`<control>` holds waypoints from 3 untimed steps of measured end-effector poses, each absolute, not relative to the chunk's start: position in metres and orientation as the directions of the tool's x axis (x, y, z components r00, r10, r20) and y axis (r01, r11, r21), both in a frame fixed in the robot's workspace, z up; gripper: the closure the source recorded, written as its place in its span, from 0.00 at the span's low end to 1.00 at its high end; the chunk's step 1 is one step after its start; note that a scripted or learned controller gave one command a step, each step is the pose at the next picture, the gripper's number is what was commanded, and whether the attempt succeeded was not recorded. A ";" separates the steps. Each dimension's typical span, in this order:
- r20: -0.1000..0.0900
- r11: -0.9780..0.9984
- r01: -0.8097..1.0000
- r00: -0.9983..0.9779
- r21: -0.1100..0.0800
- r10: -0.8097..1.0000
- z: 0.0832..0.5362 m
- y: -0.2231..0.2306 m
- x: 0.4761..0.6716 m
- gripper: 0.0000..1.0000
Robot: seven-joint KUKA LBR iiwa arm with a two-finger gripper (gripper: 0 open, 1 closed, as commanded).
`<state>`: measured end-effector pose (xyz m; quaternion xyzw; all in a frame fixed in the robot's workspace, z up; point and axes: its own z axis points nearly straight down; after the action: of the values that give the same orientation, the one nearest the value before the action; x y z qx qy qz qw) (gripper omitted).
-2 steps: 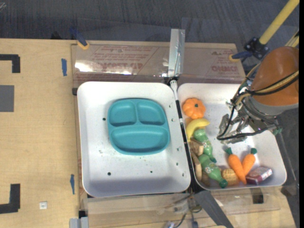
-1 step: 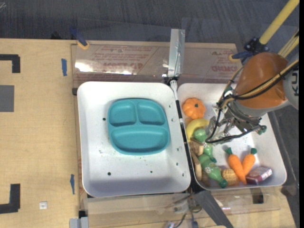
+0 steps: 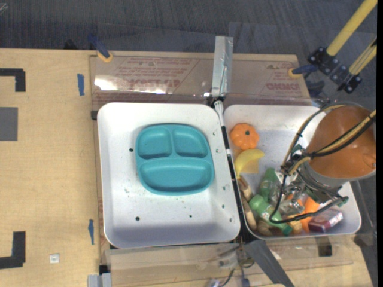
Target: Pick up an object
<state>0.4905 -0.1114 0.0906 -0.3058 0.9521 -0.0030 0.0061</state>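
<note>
Right bin point(image 3: 272, 121) (cluttered) has the pincer point(image 3: 291, 201) lowered among toys.

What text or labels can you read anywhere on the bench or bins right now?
Red print on the left clear sheet behind the bins: appears reversed, too blurred to read.
Red print on the right clear sheet: likewise reversed and blurred, unreadable.
Nothing readable on the teal plate or the objects.

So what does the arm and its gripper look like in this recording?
The arm shows a broad orange band above the wrist, with black cables looping over it and down the side. Below it, the gripper is a grey and silvery metal assembly with exposed parts and wiring. A thin green cable curls beneath it.
</note>
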 end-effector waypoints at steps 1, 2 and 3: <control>-0.013 0.807 -0.591 -0.806 -0.010 -0.591 0.090 -0.121 0.571 1.00; -0.005 0.294 -0.956 -0.294 -0.013 -0.956 0.090 -0.125 0.532 1.00; -0.004 0.285 -0.958 -0.285 -0.013 -0.959 0.090 -0.111 0.570 1.00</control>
<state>0.5697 -0.1113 0.0900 -0.5979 0.8015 -0.0038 0.0054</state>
